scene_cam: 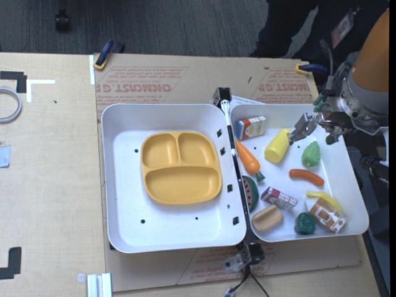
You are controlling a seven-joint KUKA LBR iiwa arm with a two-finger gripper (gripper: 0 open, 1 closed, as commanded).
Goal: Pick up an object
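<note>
My claw [304,129] hangs over the right white bin [354,184], fingers apart, gripping nothing. Yellow plastic corn cob [277,146] just left-below it, green round vegetable [311,154] directly below.

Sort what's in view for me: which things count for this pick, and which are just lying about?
For the pick:
pincer
yellow corn
carrot
green pepper
sausage
juice carton
right bin

Lying about:
yellow divided plate
left bin
cardboard sheet
</note>
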